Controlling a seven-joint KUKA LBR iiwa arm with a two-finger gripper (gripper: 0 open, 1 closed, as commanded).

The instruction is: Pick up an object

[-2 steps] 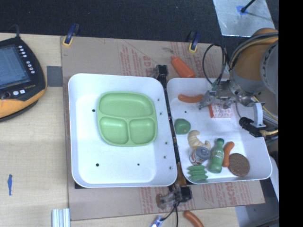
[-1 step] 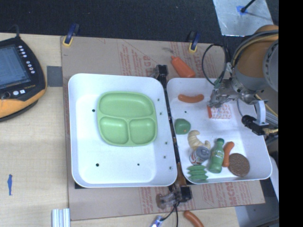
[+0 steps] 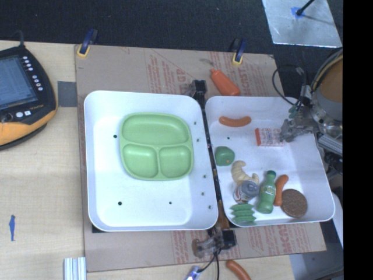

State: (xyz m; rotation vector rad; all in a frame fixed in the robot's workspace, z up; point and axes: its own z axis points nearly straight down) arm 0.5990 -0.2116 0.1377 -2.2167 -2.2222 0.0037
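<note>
- Two white bins sit side by side on a brown board: the left bin (image 3: 105, 209) and the right bin (image 3: 312, 156).
- In the left bin lies a green tray (image 3: 156, 145) with three compartments.
- The gripper (image 3: 289, 128) reaches in from the right and hangs over the right bin's upper right part, just beside a red-and-white packet (image 3: 268, 137) (its grip is too small and blurred to read, and nothing can be seen held in it).
- Near the right bin's top lies a sausage (image 3: 235, 121).
- Below it, near the left wall, sits a green ball (image 3: 224, 155).
- Along the bin's lower part cluster a cream piece (image 3: 240, 171), a grey can (image 3: 249, 189), a green bottle (image 3: 267, 192), a carrot (image 3: 281, 188), a brown disc (image 3: 294, 203) and a green ridged piece (image 3: 243, 213).
- An orange toy (image 3: 224, 82) lies on the board above the right bin.
- One tablet (image 3: 22, 95) rests at the far left.
</note>
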